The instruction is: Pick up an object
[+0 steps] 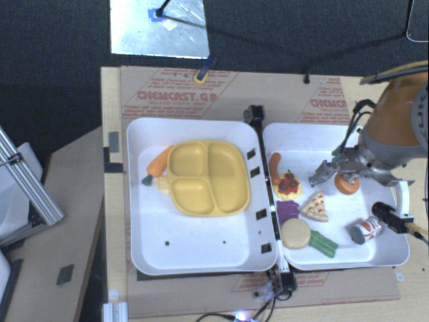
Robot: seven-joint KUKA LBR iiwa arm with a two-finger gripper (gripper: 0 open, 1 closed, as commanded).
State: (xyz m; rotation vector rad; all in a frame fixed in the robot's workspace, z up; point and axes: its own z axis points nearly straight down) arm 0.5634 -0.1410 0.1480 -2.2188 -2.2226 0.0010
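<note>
You have nothing lifted yet. Your gripper (338, 172) hangs low in the right bin (392, 250), just beside the orange disc (346, 184). I cannot tell its state. Every toy lies in the bins; the pick remains.

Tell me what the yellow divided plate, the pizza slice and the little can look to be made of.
Yellow divided plate: likely moulded plastic, with one even colour and a soft sheen. Pizza slice: probably toy plastic or rubber, with flat painted-looking colours. Little can: looks like metal or silvery plastic with a printed label; too small to settle.
</note>
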